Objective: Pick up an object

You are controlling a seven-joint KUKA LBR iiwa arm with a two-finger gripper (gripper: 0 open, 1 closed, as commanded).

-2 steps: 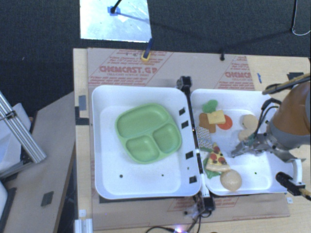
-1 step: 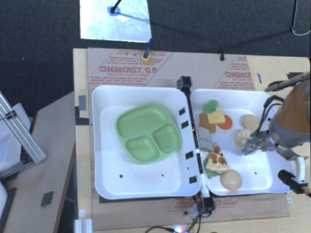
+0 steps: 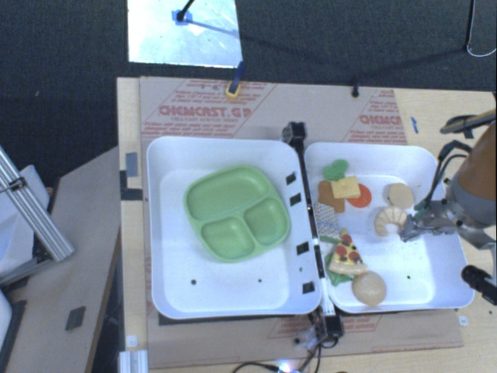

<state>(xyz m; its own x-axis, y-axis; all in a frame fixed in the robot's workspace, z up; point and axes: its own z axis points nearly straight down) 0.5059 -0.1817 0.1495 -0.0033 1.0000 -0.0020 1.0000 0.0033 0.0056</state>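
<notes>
The right bin (image 3: 419,274) holds several toy foods. A pale croissant (image 3: 387,221) lies near its middle, with a round beige biscuit (image 3: 400,194) just behind it. My gripper (image 3: 408,229) is low in this bin, right at the croissant's right end; whether it touches the croissant is unclear. Further left lie a red tomato slice (image 3: 361,198), a yellow cheese block (image 3: 345,186), a brown piece (image 3: 328,198) and a green leafy piece (image 3: 336,168). A pizza slice (image 3: 345,257) and a tan bun (image 3: 369,288) sit near the front.
The left bin (image 3: 175,286) holds a green divided plate (image 3: 237,212). A black divider with clips (image 3: 307,208) runs between the two bins. The grey arm (image 3: 474,185) comes in over the right bin's right wall. The right bin's front right floor is bare.
</notes>
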